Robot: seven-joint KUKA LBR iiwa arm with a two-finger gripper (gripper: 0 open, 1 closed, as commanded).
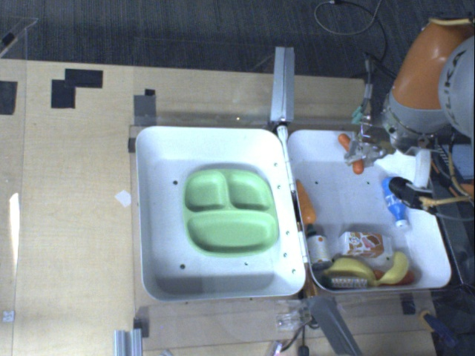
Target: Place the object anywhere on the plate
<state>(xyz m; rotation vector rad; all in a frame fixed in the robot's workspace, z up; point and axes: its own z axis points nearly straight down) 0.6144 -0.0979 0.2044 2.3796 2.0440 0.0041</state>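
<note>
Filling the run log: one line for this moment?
tool: over right bin, far end | near orange piece | plate: left bin, nothing on it

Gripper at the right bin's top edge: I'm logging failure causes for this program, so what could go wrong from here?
1. The gripper sits among small orange pieces by the right bin's wall, so a grasp may slip or miss.
2. The green plate lies in the left bin, beyond the divider; a loose object could drop in transit.

A pale wooden bench (67,199) with black square markings (74,86) sits on dark carpet (185,13) crossed by a cable (356,13).
</note>
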